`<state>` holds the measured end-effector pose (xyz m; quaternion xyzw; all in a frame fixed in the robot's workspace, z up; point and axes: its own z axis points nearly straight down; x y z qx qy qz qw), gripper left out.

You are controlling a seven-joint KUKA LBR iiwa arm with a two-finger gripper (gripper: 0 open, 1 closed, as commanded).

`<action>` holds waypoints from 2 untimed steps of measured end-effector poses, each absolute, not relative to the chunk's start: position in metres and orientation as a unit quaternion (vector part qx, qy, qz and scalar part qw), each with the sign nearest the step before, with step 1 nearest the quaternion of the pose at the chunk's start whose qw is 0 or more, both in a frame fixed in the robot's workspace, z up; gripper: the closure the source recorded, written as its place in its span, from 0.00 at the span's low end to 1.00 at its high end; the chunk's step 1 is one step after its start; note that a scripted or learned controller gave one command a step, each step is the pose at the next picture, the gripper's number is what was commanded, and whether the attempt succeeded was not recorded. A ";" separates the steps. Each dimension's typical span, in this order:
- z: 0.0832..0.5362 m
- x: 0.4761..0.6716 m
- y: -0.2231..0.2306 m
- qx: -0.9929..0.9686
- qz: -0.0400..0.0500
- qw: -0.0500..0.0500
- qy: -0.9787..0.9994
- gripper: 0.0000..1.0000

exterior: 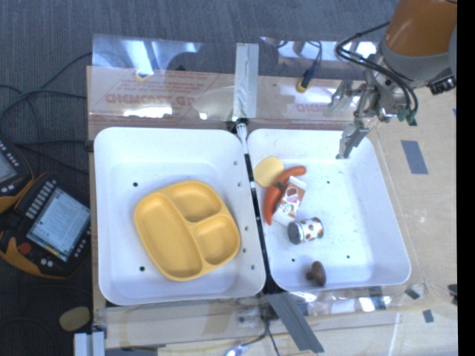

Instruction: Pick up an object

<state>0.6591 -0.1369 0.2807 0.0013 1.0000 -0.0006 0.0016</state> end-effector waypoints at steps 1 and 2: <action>0.127 0.645 -0.129 0.094 -0.001 0.007 0.996 0.00; 0.115 0.625 -0.112 0.238 -0.001 0.016 0.971 0.00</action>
